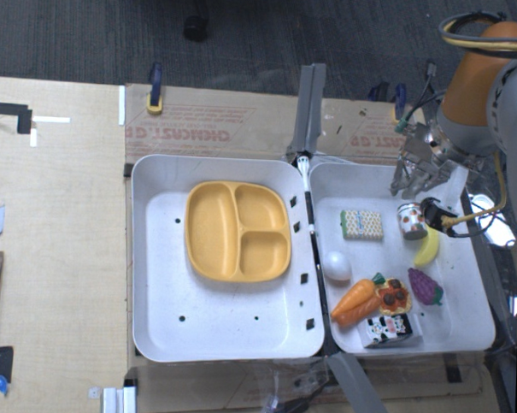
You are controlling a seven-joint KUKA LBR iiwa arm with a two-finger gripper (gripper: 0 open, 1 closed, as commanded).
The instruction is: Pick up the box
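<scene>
Spanning a pale wooden bench [52,235] above grey carpet [249,30], two bins sit; claw [418,176] state unclear.

The grey arm [490,83] reaches in from the right, orange band above the wrist, its gripper [418,178] pointing down and leftward.

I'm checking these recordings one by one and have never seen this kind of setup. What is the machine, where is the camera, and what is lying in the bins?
One camera looks down at a slant on two white bins. The grey and orange robot arm enters from the right, its gripper above the right bin. That bin holds a small box, a banana, a carrot, a white egg, purple grapes and a few more small items. The left bin holds a yellow divided plate. Nothing is visibly held.
</scene>
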